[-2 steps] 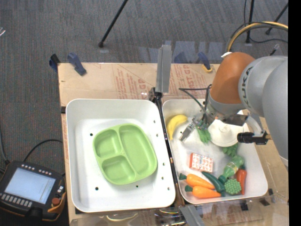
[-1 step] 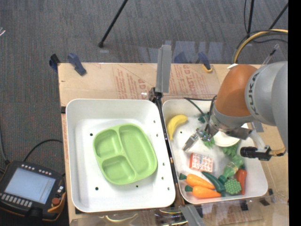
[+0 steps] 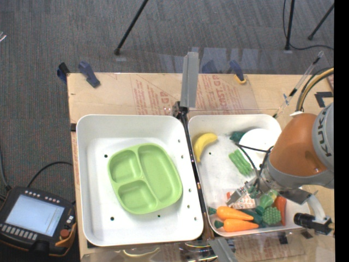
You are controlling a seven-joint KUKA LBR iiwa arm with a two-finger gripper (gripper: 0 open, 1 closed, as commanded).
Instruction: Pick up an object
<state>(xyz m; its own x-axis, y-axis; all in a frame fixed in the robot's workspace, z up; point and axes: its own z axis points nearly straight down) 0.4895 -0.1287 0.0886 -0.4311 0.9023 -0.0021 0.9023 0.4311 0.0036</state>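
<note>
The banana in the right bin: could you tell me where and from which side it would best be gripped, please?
Probably across the thick middle of the banana, coming straight down from above. It lies flat and curved near the right bin's far left corner, apart from the other toys, with bare floor on its right, so fingers closing across its narrow width should have room. The bin's wall is close on its left.

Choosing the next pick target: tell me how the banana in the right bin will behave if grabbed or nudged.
The banana looks like smooth moulded plastic, so probably stiff, light and a bit slippery. Its curved shape may pivot or rock if nudged. It lies alone against the bin's left wall, limiting access.
</note>
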